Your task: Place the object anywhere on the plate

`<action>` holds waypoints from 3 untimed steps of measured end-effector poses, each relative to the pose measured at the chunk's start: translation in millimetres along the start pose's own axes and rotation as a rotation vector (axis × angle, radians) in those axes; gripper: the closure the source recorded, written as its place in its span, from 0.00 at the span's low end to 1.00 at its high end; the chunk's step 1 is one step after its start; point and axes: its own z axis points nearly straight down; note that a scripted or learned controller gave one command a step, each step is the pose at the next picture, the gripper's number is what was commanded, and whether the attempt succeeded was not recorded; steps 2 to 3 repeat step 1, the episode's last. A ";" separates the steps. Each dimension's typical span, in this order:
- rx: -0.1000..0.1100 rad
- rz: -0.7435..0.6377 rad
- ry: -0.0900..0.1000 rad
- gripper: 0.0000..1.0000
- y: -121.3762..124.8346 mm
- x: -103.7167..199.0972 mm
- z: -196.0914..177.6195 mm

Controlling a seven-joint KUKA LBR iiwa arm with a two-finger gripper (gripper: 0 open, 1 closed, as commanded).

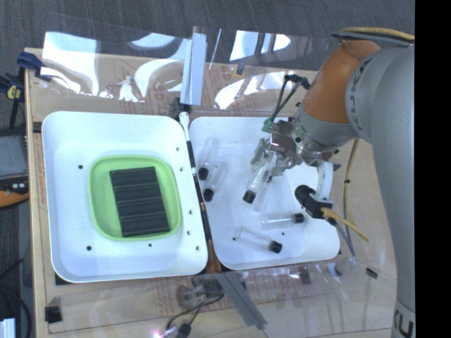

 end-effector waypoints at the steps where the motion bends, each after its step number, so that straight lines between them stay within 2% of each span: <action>1: 0.000 0.000 0.000 0.00 0.0 0.0 0.0; 3: 0.000 0.000 0.000 0.00 0.0 0.0 0.0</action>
